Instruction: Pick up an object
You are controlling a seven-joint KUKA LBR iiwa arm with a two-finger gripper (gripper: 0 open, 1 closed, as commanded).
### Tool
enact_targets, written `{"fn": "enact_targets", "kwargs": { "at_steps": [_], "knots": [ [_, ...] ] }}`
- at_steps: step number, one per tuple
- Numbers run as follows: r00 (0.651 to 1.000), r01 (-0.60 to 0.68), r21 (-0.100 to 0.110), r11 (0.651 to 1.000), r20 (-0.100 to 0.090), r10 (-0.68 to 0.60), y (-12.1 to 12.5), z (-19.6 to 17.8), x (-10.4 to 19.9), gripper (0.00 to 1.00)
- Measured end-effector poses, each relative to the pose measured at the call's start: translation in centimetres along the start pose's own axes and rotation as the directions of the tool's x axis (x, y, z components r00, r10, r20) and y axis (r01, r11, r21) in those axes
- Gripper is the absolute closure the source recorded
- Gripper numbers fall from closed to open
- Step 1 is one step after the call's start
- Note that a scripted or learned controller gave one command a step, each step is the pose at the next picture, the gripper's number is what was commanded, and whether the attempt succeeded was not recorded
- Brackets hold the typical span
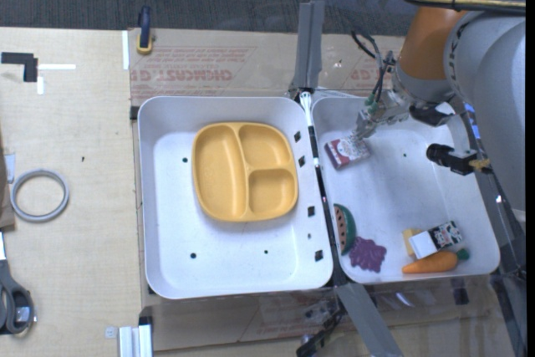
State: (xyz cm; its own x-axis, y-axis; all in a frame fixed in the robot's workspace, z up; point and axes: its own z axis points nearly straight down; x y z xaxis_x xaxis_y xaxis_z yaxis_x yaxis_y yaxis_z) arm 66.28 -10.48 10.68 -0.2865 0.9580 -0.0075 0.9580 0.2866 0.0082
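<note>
The gripper (364, 136) is seen lowered onto the small red packet (344, 152) in the right bin (401, 196), its finger state undeterminable, so no lift is apparently achieved yet.

Gripper (365, 132) low in right bin (393, 205), touching red-white packet (344, 152) at its 7 o'clock. Yellow divided plate (245, 171) in left bin (167, 205).

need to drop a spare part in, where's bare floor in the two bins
Left bin: bare strips surround the yellow divided plate, widest between the plate and the near wall. Right bin: the middle is free, between the red packet under the gripper and the near clutter of watermelon slice, purple grapes, carrot and small box.
</note>
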Motion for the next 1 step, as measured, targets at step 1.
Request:
{"fn": "enact_targets", "kwargs": {
  "at_steps": [1],
  "knots": [
    [0.986,-0.169,0.009,0.986,-0.004,0.169,-3.77,-1.37,-9.13,1.00]
  ]
}}
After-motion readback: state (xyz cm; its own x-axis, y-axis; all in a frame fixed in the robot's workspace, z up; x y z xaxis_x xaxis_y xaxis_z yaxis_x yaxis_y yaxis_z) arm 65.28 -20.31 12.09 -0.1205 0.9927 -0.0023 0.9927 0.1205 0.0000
